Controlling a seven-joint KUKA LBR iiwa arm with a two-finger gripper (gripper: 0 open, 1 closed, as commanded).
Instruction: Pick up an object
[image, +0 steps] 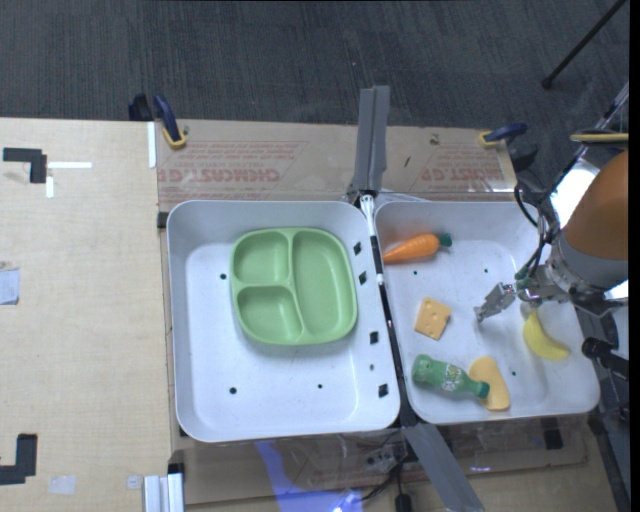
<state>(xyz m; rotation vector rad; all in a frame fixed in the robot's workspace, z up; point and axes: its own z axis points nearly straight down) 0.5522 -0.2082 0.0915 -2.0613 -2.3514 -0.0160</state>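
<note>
1. Starting at the near edge of the right bin (560, 405), I see a green bottle (445, 376) lying on its side, its cap end touching an orange-yellow wedge (492, 381) just to its right.
2. Moving a little farther in, I have a yellow cheese slice (432, 318) with holes lying flat near the middle of that bin, well apart from the bottle.
3. At about the same depth on the right side, a yellow banana (545, 340) lies near the bin's right wall.
4. Just left of the banana and above it I see my gripper (495, 301), its metal fingers (488, 307) pointing down-left over bare bin floor between the cheese and the banana; they look spread apart with nothing between them.
5. The grey arm (598, 225) with its orange band comes in from the right behind it.
6. Farther back, an orange carrot (413, 248) with a green top lies near the far-left corner of the right bin.
7. In the left bin (200, 400), a green divided plate (294, 286) sits toward the far side.
</note>
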